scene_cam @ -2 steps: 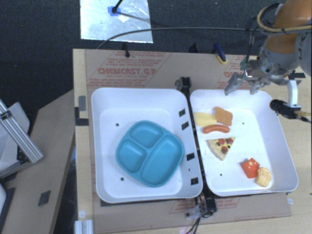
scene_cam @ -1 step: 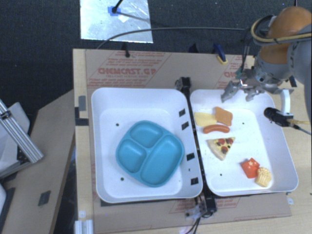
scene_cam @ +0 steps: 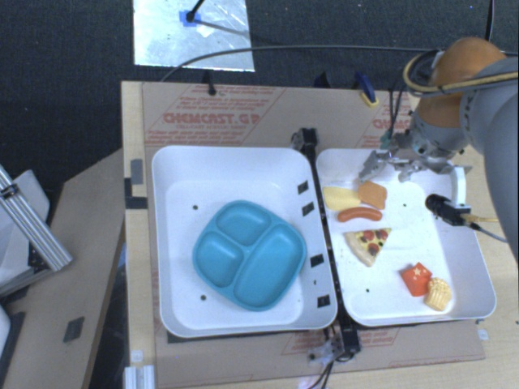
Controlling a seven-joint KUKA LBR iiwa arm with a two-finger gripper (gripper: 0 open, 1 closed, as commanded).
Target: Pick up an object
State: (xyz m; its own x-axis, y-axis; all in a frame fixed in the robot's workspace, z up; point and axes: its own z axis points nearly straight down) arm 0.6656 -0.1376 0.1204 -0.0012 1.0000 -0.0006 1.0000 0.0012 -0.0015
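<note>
Dark blue carpet surrounds the pale wooden surface (scene_cam: 97, 209), which is topped by a brown cardboard sheet (scene_cam: 219, 112) with red lettering; a crinkled silver foil square (scene_cam: 191, 23) lies on the floor beyond it. Two shallow white bins sit side by side on the cardboard. The left bin (scene_cam: 174, 177) holds a blue plastic tray with three compartments (scene_cam: 249, 254), set at a slant.

The right bin (scene_cam: 470, 250) holds the toy foods. The grey arm with its orange band (scene_cam: 462, 67) comes in from the right, and the tool (scene_cam: 391, 165) hangs over the far part of this bin; whether its fingers are spread or closed cannot be told, and nothing is seen between them. Just beside and in front of it lies a small tan-orange toast-like block (scene_cam: 373, 194), touching a pale yellow cheese wedge (scene_cam: 340, 198) on its left. A red-orange sausage (scene_cam: 359, 215) lies just in front of those two. A pizza slice (scene_cam: 368, 244) sits nearer still, and a red strawberry-like piece (scene_cam: 416, 279) and a beige ridged pastry piece (scene_cam: 439, 294) lie touching in the near right corner, well apart from the tool.
</note>
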